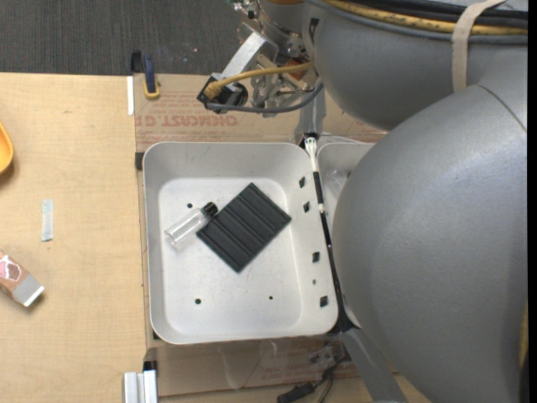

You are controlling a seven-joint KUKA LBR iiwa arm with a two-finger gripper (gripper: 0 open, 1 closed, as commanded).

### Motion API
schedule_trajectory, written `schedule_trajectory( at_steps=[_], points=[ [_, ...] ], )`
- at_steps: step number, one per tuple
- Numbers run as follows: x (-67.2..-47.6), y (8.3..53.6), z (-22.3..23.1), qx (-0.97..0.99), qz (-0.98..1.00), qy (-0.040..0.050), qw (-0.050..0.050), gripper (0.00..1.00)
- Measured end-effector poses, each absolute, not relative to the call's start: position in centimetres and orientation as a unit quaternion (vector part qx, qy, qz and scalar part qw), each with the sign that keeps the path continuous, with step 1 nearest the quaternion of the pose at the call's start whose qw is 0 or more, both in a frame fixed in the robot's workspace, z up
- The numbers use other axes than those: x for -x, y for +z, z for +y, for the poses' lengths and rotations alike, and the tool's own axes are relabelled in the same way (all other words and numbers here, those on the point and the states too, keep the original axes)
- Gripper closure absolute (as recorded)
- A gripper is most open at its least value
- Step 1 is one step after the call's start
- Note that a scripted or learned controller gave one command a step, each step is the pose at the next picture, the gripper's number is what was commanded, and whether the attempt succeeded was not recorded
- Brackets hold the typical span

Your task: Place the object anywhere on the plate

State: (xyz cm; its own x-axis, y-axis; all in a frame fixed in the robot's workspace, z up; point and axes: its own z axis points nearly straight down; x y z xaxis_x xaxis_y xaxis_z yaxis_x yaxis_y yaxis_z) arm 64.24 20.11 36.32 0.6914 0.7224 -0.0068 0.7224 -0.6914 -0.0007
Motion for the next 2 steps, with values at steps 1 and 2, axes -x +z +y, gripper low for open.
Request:
schedule_trajectory(
  at_steps=[1, 2],
  points=[
    [-57.2, 41.7, 19.0, -0.926, 0.377, -0.0027, 0.001, 1.00],
    [-55.3, 44.1, 22.6, -0.965, 0.263, -0.0010, 0.001, 1.00]
  ],
)
